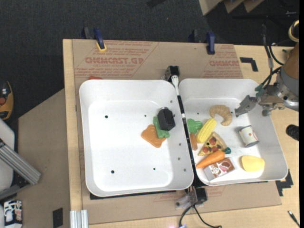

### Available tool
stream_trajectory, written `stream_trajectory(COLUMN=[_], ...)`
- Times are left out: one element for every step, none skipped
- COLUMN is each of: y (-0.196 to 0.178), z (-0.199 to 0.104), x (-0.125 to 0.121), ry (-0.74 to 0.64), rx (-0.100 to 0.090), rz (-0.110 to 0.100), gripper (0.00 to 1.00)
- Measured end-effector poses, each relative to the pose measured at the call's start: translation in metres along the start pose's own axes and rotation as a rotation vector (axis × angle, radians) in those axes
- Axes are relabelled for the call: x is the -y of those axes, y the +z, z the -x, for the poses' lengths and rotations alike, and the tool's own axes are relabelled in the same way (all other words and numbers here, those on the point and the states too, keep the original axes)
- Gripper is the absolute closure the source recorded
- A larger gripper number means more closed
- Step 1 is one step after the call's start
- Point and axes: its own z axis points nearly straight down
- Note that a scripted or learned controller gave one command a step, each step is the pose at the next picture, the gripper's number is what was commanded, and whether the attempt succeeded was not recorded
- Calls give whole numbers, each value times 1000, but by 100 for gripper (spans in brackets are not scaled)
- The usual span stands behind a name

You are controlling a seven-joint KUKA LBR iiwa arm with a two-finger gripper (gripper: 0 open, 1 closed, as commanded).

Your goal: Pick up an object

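Both white bins (128,184) look like smooth, faintly glossy plastic, resting on matt brown cardboard (142,56) printed in red. Left of the grey metal gripper (247,106), the croissant (222,114), corn cob (206,129) and carrot (210,158) appear moulded plastic; the small can (248,136) below it looks shiny.

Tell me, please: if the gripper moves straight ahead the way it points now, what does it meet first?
Probably the croissant: the gripper points left toward it over the right bin, though its height is unclear.
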Motion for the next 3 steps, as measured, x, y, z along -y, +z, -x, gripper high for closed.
stream_trajectory(y=[132,125,114], z=[11,-55,-52], x=[-50,-75,-74], ry=[-2,-6,-1], rx=[-1,0,1], rz=[-3,3,4], gripper=[0,0,100])
